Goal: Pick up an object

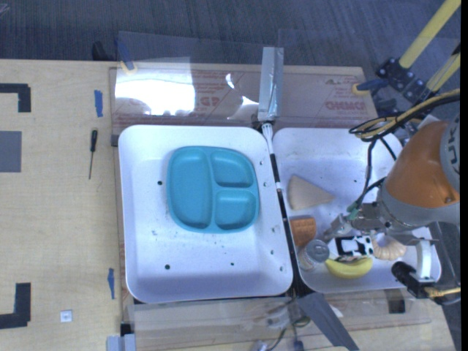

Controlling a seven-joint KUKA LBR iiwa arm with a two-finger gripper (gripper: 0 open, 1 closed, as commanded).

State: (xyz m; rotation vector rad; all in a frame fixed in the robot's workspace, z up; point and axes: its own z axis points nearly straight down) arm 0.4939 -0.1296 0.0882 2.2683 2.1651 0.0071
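Several small items crowd the right bin's point(322, 146) near edge: a banana point(348, 268), a round metal lid point(316, 252) and an orange block point(303, 229). Just above the banana hangs the gripper point(354, 244). Farther back lies a pale wedge point(307, 192). Left bin point(139, 218) holds a blue divided plate point(213, 189).

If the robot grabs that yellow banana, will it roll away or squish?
The banana is curved, so it would probably rock or swivel rather than roll far. Its skin looks smooth, so it might slip between the fingers. It looks like a toy and probably light, though whether it would squish can't be told. It lies near the right bin's front wall.
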